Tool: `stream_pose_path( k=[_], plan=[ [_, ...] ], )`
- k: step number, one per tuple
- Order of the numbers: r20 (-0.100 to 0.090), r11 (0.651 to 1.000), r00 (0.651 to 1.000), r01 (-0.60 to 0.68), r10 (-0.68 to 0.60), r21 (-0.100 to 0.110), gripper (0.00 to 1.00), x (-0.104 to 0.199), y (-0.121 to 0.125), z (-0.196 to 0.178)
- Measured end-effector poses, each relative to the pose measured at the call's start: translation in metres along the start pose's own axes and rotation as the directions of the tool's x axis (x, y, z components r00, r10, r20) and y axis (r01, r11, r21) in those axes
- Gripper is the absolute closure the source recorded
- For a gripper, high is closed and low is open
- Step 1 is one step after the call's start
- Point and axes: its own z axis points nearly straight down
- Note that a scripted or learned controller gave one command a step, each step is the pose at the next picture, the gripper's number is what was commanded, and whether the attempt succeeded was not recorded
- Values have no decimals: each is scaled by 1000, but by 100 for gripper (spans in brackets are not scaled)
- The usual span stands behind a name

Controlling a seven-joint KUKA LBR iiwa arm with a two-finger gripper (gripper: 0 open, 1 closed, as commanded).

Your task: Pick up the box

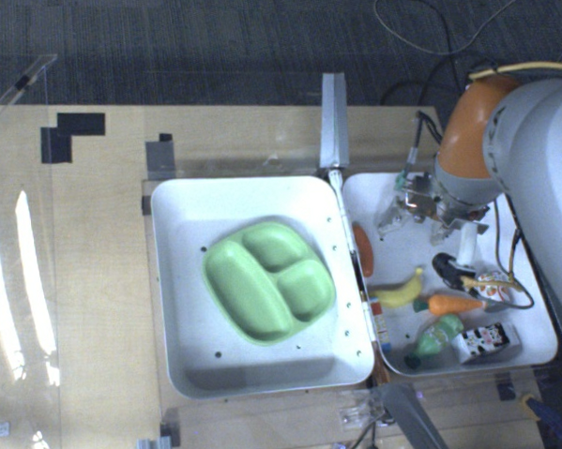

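Note:
The box (485, 340) is small and white with black and red print. It lies in the near right corner of the right bin (385, 193). My gripper (417, 209) hangs over the far half of that bin, below the orange band of the wrist. It is well apart from the box and nothing shows in it. The arm covers the bin's far right corner.
In the right bin a green bottle (437, 335) lies just left of the box, with a carrot (451, 304) and a banana (398, 292) beyond them. A red object (362, 247) lies along the left wall. A green divided plate (269, 280) sits in the left bin (175, 271).

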Motion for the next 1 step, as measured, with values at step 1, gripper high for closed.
stream_pose_path(
  k=[1],
  plan=[
    [1,999,999,-51,51,-6,0,-49,-25,8]
  ],
)
